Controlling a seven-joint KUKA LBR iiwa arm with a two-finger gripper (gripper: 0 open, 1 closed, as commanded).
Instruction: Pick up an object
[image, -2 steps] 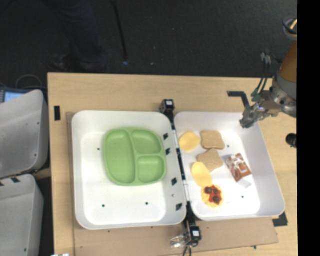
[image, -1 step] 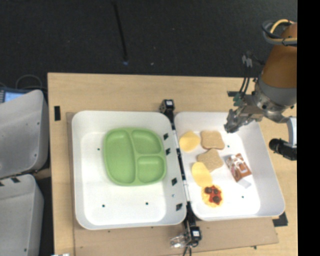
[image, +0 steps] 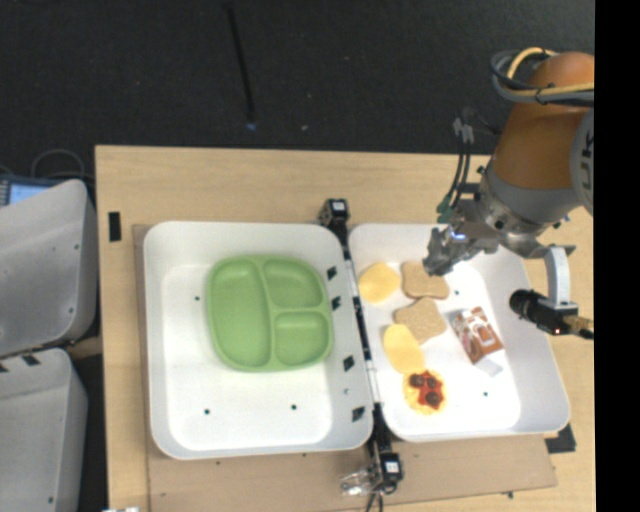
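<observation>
Tool (image: 441, 254) low over right bin (image: 535, 400), at upper edge of toast slice (image: 426, 283); slice just below and screen-left of tip, long axis roughly across bin. Spread or pressed together: cannot tell, tip dark and blurred. Second toast slice (image: 420, 320), two yellow rounds nearby. Green divided tray (image: 268, 312) in left bin.

A green divided plate (image: 270, 312) lies in the left white bin (image: 180, 420). Both bins rest side by side on a tan wooden surface (image: 250, 170). Black clips (image: 334, 212) sit along their shared edge.
</observation>
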